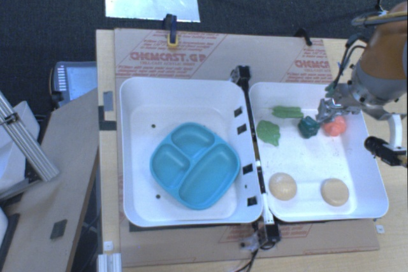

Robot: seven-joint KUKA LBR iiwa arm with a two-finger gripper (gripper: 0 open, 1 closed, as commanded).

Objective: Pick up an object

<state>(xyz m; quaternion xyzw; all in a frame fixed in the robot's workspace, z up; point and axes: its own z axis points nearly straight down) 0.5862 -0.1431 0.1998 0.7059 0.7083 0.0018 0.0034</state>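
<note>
Now your gripper [328, 113] hangs near the right bin's [370, 165] far edge, finger state untellable, between dark teal piece [308, 127] and orange piece [335, 127]; open floor lies toward two beige rounds [282, 186].

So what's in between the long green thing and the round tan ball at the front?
In the camera view, a leafy green piece lies between the long green piece and the tan ball, nearer the long one; below it, bare white bin floor.
</note>
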